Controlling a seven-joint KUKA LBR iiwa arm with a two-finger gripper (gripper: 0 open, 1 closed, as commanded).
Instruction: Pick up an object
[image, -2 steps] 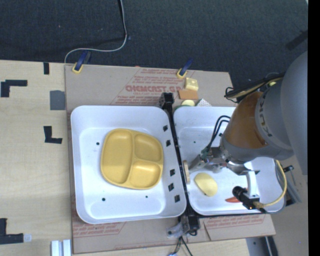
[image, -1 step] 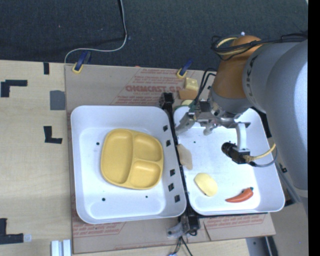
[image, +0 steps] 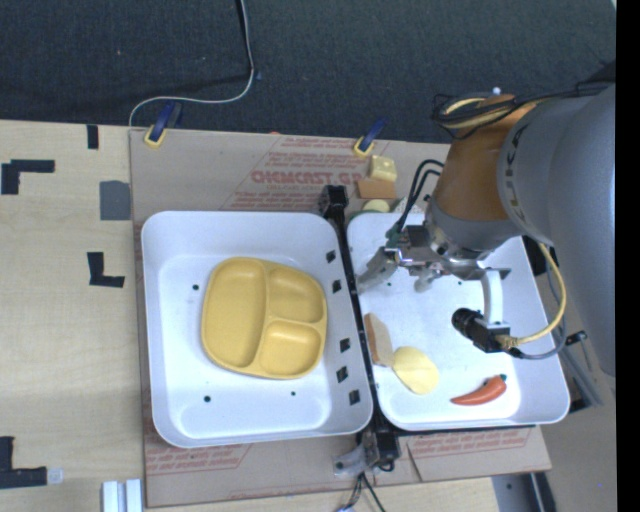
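The gripper (image: 402, 270) is held over the right bin (image: 540, 400), its fingers spread apart with nothing between them. A yellow lemon (image: 414, 370) lies just below it (a red pepper (image: 480, 392) further off). The approach seems under way; lowering is needed next.

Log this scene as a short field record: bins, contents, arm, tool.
left bin: yellow divided plate
right bin: pale yellow lemon-like piece, red chili pepper, tan slice by the divider
arm: over right bin's far half
tool: over right bin, near divider, holding nothing visible
beyond bins: tan block
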